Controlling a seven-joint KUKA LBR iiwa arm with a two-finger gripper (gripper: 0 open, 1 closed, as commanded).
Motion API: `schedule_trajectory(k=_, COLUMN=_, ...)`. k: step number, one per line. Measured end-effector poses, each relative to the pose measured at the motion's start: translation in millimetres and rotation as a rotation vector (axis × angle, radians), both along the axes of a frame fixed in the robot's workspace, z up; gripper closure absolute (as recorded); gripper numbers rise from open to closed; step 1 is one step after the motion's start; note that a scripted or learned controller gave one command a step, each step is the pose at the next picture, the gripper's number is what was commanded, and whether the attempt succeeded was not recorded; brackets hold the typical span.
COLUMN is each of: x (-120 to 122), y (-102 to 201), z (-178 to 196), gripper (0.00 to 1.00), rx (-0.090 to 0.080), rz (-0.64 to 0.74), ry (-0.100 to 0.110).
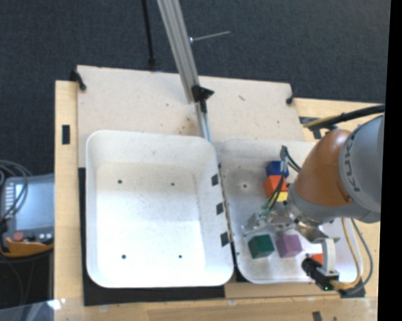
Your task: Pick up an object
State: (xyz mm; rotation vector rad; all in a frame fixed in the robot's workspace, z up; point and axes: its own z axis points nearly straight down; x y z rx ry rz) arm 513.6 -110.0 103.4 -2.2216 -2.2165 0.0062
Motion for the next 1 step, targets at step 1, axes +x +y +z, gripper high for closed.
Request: schedule_trajectory(k=1, x=2.7, y=-0.4, z=13.8, gripper=1.00, rx=0.000, rz=-0.007, ry=-0.011)
